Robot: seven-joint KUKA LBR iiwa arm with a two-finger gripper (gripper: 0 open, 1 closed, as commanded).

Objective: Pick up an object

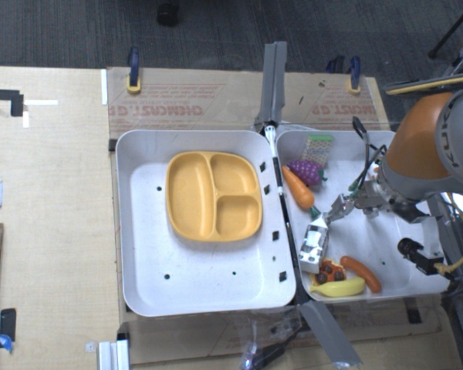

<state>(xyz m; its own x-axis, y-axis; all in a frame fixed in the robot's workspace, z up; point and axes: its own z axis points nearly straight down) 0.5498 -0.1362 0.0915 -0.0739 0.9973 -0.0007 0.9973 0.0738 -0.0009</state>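
While the arm reaches in from the right, the end effector (333, 210) hovers low in the right bin (405, 285), fingers spread, pinching nothing. Just beside its tips lie a carrot (299, 189) and a white box (314, 244); purple grapes (307, 171) sit behind. A banana (339, 287) and sausage (361, 273) lie near the front wall. The left bin (139, 268) holds a yellow divided plate (214, 196). Cardboard (177, 100) on the desk carries reversed red print, seemingly "CHEMCST".

Plate (214, 195) in left bin (139, 230); toys fill right bin (393, 287).
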